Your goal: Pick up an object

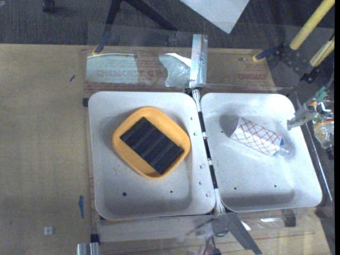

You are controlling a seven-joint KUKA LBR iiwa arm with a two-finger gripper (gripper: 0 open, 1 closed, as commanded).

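Bottle (256,136) lies just beside gripper (297,120).

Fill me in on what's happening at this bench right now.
A robot arm is set to pick something from two white bins. Its gripper sits at the right bin's far right edge, beside a white packet with red cross-hatching, holding nothing visible. The left bin holds an orange-rimmed object with a dark ribbed top.

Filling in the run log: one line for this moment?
claw: right bin's right rim | grasp: none seen | wrapper: right bin | yellow pad: left bin
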